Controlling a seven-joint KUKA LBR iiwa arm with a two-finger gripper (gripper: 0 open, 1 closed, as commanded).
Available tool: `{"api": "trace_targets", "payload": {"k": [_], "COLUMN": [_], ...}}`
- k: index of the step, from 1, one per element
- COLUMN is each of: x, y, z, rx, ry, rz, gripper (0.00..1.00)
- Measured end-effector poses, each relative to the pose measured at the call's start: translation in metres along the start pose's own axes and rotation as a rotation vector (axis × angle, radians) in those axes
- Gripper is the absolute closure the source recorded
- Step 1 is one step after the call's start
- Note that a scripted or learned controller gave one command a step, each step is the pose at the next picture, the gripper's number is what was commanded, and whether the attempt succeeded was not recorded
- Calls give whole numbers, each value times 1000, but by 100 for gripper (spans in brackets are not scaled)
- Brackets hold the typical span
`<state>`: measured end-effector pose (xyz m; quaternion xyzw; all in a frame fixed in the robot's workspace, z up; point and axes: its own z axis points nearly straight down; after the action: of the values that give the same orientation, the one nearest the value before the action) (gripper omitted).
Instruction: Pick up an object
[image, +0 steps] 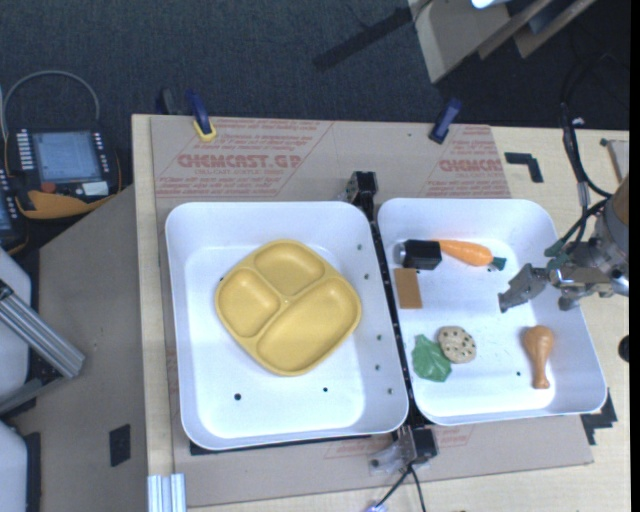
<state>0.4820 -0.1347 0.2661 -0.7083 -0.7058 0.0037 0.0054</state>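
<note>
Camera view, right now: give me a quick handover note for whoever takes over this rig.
Gripper: over the right bin, near its right side, holding nothing.
Right bin: carrot, black block, brown block, cookie, green leaf, drumstick.
Left bin: yellow divided plate.
Done: nothing picked yet.
Left: grasp and lift one object; the drumstick lies nearest.

Two white bins sit side by side on the bench. The left bin (190, 300) carries a yellow divided plate (288, 305) near its middle. In the right bin (470, 210), a toy carrot (465, 252) and a black block (420, 254) lie by the far edge, a brown block (407, 288) along the left wall, a cookie (457, 344) touching a green leaf (431, 360) toward the near edge, and a drumstick (539, 353) near the right edge. The gripper (524, 290) hangs over the bin's right side, nothing between its fingers.
</note>
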Motion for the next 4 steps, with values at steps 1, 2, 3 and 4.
{"api": "trace_targets", "payload": {"k": [1, 2, 3, 4], "x": [0, 2, -3, -8], "y": [2, 10, 2, 3], "z": [-6, 54, 106, 149], "rx": [-13, -6, -11, -9], "ry": [-2, 0, -2, 0], "rz": [-4, -3, -3, -3], "gripper": [0, 0, 0, 0]}}
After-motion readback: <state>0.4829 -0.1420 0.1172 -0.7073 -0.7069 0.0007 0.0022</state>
